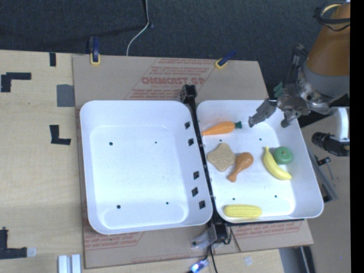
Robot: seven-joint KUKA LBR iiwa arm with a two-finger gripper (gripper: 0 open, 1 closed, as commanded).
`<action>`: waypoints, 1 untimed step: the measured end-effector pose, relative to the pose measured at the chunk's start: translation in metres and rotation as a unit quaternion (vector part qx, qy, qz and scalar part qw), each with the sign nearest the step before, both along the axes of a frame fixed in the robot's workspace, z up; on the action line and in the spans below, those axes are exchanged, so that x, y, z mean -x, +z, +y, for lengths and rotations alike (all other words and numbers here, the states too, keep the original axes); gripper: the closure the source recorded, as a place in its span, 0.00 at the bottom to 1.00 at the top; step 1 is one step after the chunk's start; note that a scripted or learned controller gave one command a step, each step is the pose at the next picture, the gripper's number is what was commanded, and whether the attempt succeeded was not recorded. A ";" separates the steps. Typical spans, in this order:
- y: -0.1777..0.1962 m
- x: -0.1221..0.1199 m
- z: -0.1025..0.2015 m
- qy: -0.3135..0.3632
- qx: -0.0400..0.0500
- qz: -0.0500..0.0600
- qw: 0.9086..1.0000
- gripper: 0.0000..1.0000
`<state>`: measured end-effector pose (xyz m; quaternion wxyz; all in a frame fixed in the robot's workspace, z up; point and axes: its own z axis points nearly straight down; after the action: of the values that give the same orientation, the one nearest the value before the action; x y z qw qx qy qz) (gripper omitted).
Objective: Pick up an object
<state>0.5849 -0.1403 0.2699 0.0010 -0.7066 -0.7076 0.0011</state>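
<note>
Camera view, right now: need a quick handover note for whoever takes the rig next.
Gripper: open, holding nothing, over the far right part of the right white bin.
In that bin: orange toy carrot at the far left, tan bread slice beside the brown drumstick in the middle, yellow banana touching the green round piece at right, yellow corn cob at the near edge.
Done: nothing picked yet.
Left: choose an object, descend, grasp, lift. The carrot looks nearest the gripper.
</note>
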 end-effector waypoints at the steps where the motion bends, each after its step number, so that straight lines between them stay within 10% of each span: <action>1: -0.123 0.050 -0.005 -0.002 -0.002 0.007 1.000 0.00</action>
<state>0.5353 -0.1452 0.1473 0.0074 -0.7077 -0.7065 0.0046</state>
